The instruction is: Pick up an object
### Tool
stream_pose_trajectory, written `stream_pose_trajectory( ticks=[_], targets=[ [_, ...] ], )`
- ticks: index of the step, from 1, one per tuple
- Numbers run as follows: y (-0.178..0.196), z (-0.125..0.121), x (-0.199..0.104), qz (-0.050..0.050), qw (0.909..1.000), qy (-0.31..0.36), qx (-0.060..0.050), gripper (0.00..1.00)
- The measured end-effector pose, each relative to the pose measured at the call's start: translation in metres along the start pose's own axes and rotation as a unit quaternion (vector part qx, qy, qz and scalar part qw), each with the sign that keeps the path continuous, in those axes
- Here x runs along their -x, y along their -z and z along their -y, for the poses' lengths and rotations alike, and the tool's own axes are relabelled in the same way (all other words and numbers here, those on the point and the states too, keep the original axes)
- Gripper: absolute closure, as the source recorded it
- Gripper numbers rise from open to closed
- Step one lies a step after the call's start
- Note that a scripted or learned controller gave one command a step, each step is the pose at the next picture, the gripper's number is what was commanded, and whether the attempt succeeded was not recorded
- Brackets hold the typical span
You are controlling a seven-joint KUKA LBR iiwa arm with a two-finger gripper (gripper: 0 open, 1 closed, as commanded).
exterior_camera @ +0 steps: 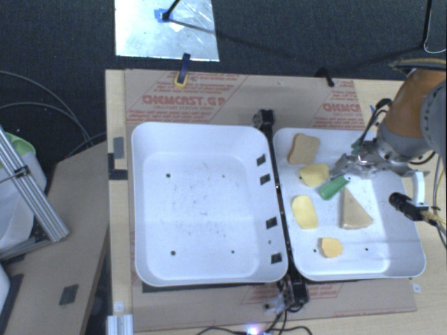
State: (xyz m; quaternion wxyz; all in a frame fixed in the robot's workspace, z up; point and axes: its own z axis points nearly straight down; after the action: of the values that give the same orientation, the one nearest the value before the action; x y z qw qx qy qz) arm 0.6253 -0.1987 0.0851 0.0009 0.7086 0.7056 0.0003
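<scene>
The right bin (391, 257) holds several food-like pieces. A tan bread slice (304, 148) lies at its far left, with a yellow piece (313, 174) just below it. A green object (333, 187) lies at a slant beside that yellow piece. Nearer the front are a second yellow piece (304, 211), a beige wedge (355, 212) and a small orange-yellow piece (331, 247). My gripper (347, 166) reaches in from the right and hangs low over the bin, its tip right at the green object's upper end. Whether it touches the green object is unclear.
The left bin (202, 204) sits beside the right one, joined by a black hinge strip (276, 201). Both rest on a cardboard sheet (209, 96). A metal plate (166, 18) lies beyond the bench and an aluminium frame (28, 187) stands at the left.
</scene>
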Motion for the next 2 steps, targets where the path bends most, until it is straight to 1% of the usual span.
stream_pose_trajectory(
  ticks=[1, 2],
  targets=[
    [-0.001, 0.035, 0.009, 0.0, 1.0, 0.002, -0.001, 0.0],
    [0.031, -0.018, -0.031, 0.0, 1.0, 0.007, 0.004, 0.0]
  ],
)
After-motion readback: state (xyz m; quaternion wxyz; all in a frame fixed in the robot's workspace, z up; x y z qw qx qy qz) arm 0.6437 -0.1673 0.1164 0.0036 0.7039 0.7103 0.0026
